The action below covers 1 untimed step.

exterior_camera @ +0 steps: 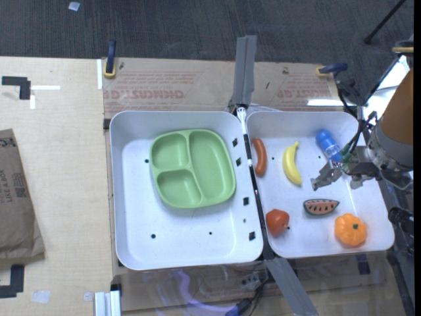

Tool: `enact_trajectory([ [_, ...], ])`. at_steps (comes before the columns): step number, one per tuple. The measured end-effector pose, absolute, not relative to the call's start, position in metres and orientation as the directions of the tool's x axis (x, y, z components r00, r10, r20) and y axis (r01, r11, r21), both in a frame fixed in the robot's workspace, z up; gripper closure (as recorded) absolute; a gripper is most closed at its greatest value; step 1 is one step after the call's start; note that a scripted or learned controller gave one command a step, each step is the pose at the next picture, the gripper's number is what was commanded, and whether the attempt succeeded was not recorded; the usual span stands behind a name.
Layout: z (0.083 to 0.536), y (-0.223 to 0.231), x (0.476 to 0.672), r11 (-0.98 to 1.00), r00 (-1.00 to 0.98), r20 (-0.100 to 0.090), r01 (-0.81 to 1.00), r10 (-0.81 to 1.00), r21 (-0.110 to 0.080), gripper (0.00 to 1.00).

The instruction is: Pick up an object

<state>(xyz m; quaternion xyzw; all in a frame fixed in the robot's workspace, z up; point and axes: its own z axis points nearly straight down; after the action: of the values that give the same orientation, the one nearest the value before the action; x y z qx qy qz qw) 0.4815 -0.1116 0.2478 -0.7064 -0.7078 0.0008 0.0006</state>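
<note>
At the lower edge of the right bin (309,245) lie the tomato (277,221) (against the divider) and the orange pumpkin (350,230) toward the lower right of the frame. Just above them rests a watermelon slice (321,207). Higher up, a banana (292,163) lies upright in the picture, with a red sausage (260,157) to its left along the bin wall and a blue bottle (327,143) to its right. The gripper (323,182) hangs over the bin between bottle and watermelon slice, its fingers parted a little with nothing between them. The left bin (131,196) holds a green divided plate (193,168). The desk (59,176) spreads left.
</note>
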Motion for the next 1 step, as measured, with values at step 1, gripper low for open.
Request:
enact_trajectory([
  [1,0.2072,-0.1259,0.5537,-0.235,0.235,-0.001,0.972,0.972,-0.004,0.0],
])
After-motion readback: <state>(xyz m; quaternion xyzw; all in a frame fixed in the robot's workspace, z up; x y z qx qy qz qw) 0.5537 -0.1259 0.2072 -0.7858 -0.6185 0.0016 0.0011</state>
